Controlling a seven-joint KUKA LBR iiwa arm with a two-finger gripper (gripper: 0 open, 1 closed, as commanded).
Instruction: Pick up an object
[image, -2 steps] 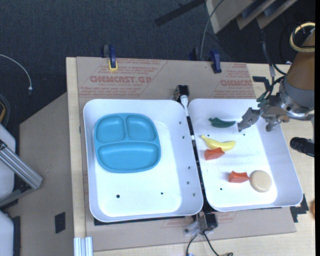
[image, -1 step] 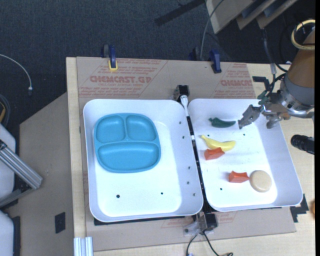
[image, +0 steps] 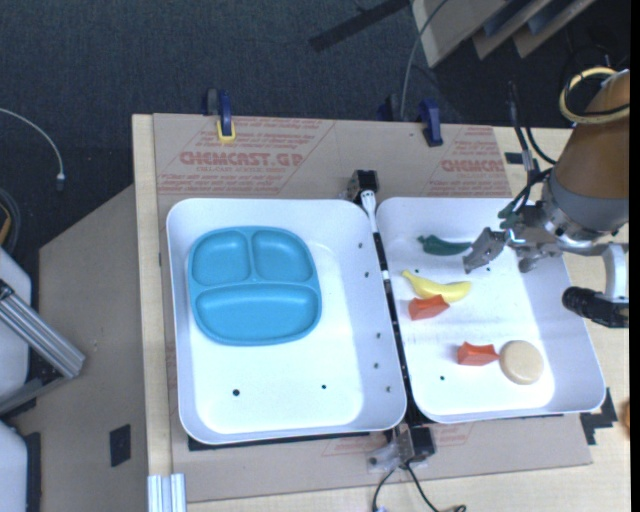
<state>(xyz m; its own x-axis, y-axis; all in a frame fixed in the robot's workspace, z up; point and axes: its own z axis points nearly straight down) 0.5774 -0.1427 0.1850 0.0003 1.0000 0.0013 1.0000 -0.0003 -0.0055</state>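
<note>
My gripper (image: 504, 252) hangs over the far part of the right bin (image: 560, 330), open, with only white bin floor showing between its two fingers (image: 481, 252). A small dark green piece (image: 440, 243) lies just left of the left finger. A yellow banana-like toy (image: 440, 288) and an orange-red piece (image: 428, 309) lie closer to the bin's left wall. Near the front rest a red-orange piece (image: 477, 353) and a beige round object (image: 521, 361).
A blue divided plate (image: 256, 285) lies in the left bin (image: 290, 400). A black part of the arm (image: 598, 305) juts over the right bin's right side. Clamps (image: 225, 115) stand on the bench's far edge.
</note>
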